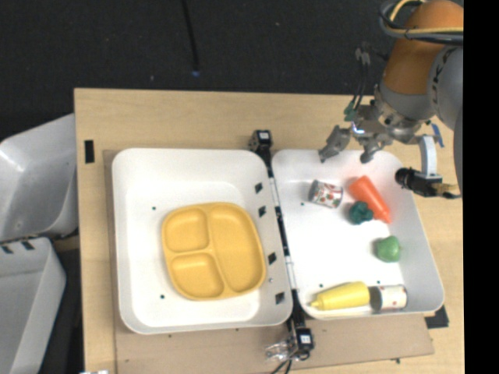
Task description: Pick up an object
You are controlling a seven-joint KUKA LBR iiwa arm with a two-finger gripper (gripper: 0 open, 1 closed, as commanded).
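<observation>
overhead, open end effector (351,148) above small can (325,193)

free: right bin (308,248) floor left of and below the can (325,193) | obstacles: carrot (369,196) right of can, green ball (387,248) lower right, bottle (343,297) along near wall

A: Bench (179,119) – pale wood-look top, matt. Both bins – left bin (140,287), right bin (327,244) – white plastic, smooth, slight sheen.

B: Divided plate (212,249) – yellow plastic, smooth, semi-gloss. Carrot toy (370,195) & green ball (387,248) look plastic, matt-ish. Yellow bottle (343,296) glossy. Arm's orange band (417,41) – glossy.
</observation>
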